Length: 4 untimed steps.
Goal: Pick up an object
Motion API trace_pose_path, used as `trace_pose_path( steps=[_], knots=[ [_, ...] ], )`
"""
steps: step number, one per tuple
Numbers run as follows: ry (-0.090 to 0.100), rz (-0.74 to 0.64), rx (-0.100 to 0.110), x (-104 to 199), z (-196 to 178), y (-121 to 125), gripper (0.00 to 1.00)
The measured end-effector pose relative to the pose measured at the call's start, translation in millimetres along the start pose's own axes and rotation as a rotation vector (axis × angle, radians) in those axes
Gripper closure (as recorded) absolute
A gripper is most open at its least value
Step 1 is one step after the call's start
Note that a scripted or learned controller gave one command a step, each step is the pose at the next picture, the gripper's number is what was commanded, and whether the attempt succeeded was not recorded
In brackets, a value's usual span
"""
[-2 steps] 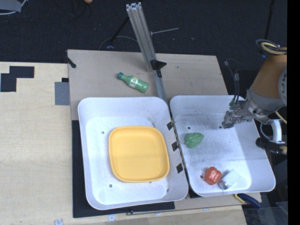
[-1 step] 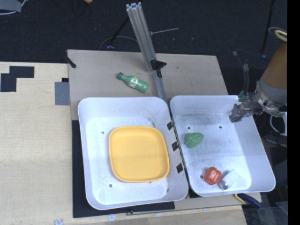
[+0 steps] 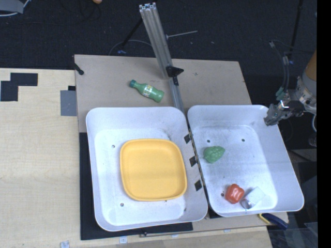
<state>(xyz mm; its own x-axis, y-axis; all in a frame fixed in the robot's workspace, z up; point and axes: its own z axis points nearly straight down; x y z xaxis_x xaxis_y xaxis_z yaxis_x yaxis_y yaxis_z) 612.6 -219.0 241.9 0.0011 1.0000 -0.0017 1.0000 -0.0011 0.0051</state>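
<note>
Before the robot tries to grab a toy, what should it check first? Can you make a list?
1. Toys within the bins: ok. A green toy and a red toy lie in the right bin.
2. Room around the green toy: ok. It lies by itself, apart from the red one.
3. Room around the red toy: not ok. A small clear thing sits right beside it, near the bin's front wall.
4. Gripper above a toy: not ok. It sits at the right bin's far right corner, away from both.
5. Fingers ready: cannot tell. Too small and dark.
6. Yellow plate out of the way: ok. It is in the left bin.
</note>
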Motion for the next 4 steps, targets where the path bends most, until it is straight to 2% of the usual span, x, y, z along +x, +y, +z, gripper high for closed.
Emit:
trace_pose_path(
  steps=[1,4],
  knots=[
    [0.001,0.0,0.004,-1.1,-13.2,0.0,1.0],
    [0.003,-0.004,0.006,140.2,17.5,9.6,1.0]
  ],
)
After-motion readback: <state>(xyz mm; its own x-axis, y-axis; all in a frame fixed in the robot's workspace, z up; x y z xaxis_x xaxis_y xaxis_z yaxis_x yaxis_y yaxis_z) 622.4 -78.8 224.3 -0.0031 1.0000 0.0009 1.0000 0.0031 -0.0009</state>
